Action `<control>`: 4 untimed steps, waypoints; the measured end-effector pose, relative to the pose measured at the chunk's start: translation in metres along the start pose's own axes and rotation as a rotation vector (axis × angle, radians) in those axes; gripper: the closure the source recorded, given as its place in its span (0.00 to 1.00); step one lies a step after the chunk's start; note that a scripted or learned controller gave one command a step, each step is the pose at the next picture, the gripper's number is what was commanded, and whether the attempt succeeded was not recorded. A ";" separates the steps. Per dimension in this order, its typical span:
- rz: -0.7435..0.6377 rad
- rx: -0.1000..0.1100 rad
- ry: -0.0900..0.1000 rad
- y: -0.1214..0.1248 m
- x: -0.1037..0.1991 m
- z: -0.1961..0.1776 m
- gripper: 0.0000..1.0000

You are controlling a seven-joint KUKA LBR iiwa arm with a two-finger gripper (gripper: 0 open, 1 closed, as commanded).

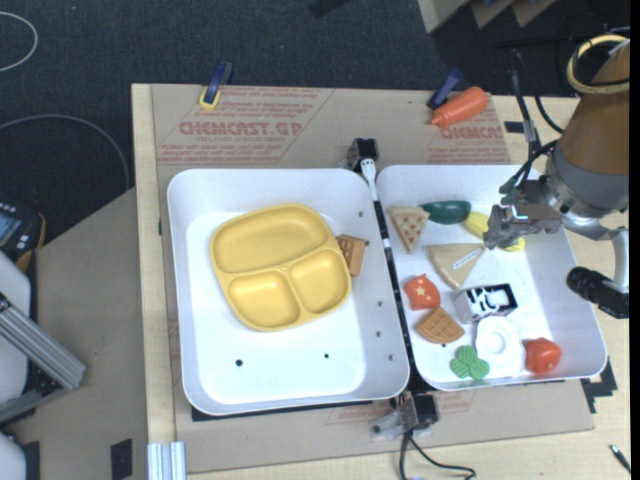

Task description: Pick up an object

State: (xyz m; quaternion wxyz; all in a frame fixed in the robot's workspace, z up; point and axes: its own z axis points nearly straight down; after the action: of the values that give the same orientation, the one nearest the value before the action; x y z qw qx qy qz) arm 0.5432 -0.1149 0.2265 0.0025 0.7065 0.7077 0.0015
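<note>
— Camera view, left bin (190,268) first?
— Holds a yellow divided plate (280,265), three compartments, sitting toward the upper middle. Just beside the plate's right edge, a small brown cracker-like piece (351,253), near the bin's right wall.

— And the right bin (575,308)?
— Crowded with toy food. Along the top: a tan pizza slice (408,227), a dark green vegetable (447,210), a bit of yellow fruit (478,223) partly hidden behind the gripper. In the middle: a pale cheese wedge (455,263), a red tomato-like piece (422,291), a black-and-white block (489,298). Lower down: a brown waffle (440,326), a white round piece (497,344), a green leafy piece (468,365), a red piece (542,355) by the lower right corner.

— Around the bins?
— On the bench (300,118) behind the right bin, an orange carrot (460,107); a blue-and-yellow clamp (213,86) at the back edge. Black clips between the bins, top and bottom.

— Gripper?
— Reaching in from the right, low over the right bin's upper part, gripper (500,230) pointing left. Fingers blurred against the clutter; cannot tell how far apart, nor whether anything sits between them.

— Nearest things?
— Cheese wedge just below-left of the tips, yellow fruit right at them, green vegetable a little farther left. Touching or apart, cannot tell.
</note>
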 end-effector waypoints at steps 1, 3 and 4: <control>-0.003 0.009 0.004 -0.015 0.051 0.007 1.00; -0.003 0.009 0.004 -0.027 0.146 0.004 1.00; 0.000 0.004 0.001 -0.010 0.141 0.008 1.00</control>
State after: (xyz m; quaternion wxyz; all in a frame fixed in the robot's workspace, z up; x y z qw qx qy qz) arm 0.5331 0.0262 0.2186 0.0007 0.7066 0.7076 0.0006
